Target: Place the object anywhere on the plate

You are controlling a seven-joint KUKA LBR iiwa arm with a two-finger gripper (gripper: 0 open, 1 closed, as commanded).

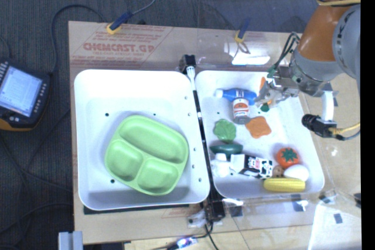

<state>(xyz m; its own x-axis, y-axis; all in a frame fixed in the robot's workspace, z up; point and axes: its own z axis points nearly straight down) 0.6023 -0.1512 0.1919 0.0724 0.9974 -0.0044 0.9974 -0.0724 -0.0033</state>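
Worktop [117, 47] with two white bins | we see the jaws [266, 98] low over the right bin [310, 155], can't tell if apart or together | can [241, 109] just left of them | plate [146, 153] well left, in the left bin [94, 126].

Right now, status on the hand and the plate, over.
Hand low over right bin's far end, near blue bottle and small can. Nothing seen in its grip. Green plate in left bin, bare. Toys crowd the right bin.
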